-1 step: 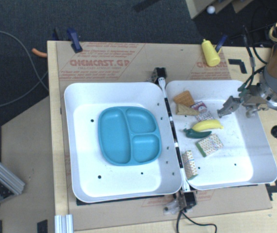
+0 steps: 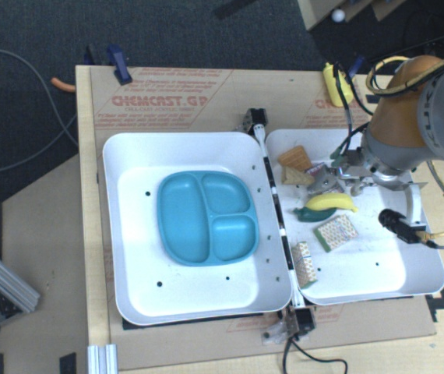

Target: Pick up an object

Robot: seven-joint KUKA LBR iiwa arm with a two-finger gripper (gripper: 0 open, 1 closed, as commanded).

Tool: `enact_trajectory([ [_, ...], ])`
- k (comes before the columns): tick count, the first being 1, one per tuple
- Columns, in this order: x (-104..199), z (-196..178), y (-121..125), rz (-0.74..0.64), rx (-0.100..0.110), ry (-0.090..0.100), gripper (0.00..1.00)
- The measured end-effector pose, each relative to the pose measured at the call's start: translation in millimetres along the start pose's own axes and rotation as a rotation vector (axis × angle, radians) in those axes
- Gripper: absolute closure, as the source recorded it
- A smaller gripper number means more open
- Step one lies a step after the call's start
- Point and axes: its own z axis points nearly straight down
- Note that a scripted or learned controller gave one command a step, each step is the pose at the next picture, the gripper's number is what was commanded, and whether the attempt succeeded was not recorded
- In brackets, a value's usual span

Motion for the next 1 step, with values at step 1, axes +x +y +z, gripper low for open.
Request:
enact_trajectory([
  [1, 36.1, 19.3, -29.0, 0.000, -0.001, 0.000, 0.00],
])
